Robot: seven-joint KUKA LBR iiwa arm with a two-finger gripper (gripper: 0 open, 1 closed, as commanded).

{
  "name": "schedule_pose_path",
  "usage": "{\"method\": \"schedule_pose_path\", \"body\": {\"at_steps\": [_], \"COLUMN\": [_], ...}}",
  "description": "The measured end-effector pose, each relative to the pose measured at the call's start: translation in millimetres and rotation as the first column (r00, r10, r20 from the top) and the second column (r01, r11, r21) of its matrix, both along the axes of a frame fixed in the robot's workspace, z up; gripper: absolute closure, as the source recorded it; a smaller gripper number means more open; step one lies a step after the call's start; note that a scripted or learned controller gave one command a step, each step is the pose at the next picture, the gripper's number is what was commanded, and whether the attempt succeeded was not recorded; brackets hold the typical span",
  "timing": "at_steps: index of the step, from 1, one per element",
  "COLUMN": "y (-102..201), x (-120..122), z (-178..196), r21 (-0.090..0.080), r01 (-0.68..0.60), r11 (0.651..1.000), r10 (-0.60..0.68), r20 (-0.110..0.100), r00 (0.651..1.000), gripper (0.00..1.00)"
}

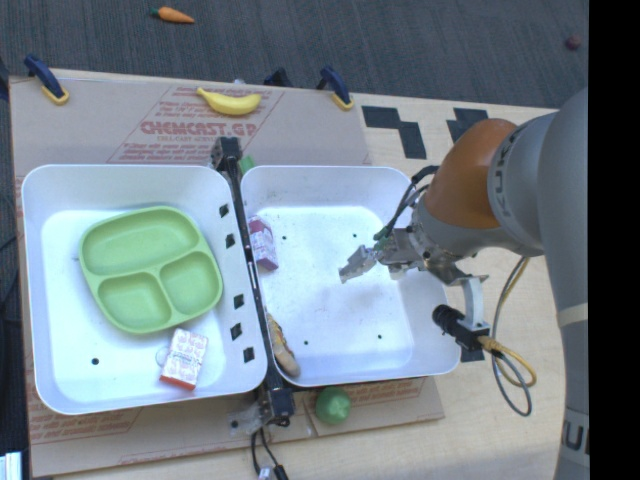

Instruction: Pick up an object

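Note:
My gripper [357, 265] hangs over the right part of the right bin [330, 368], its grey fingers pointing left, with nothing visible between them. A small red-and-white packet [262, 242] lies against the right bin's left wall, well left of the gripper. A tan, lumpy object [281, 350] rests in that bin's near-left corner. In the left bin [40, 268] sit a green divided tray [150, 266] and a red-and-white box [184, 358].
A yellow banana [230, 100] lies on the cardboard behind the bins. A green ball [333, 405] sits on the bench in front of the right bin. An orange carrot [175, 14] lies on the floor beyond. Blue clamps [336, 86] hold the cardboard's far edge.

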State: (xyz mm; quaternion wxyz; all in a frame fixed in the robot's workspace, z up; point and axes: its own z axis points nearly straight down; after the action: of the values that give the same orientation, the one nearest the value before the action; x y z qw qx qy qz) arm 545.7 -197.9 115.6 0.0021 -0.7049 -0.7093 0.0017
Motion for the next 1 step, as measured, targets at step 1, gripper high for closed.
{"method": "schedule_pose_path", "body": {"at_steps": [1], "y": [15.3], "x": [103.1], "z": [48.3], "r21": [0.0], "r01": [0.002], "r11": [1.0], "r10": [-0.002], "r20": [0.006], "r00": [1.0], "gripper": [0.0]}}
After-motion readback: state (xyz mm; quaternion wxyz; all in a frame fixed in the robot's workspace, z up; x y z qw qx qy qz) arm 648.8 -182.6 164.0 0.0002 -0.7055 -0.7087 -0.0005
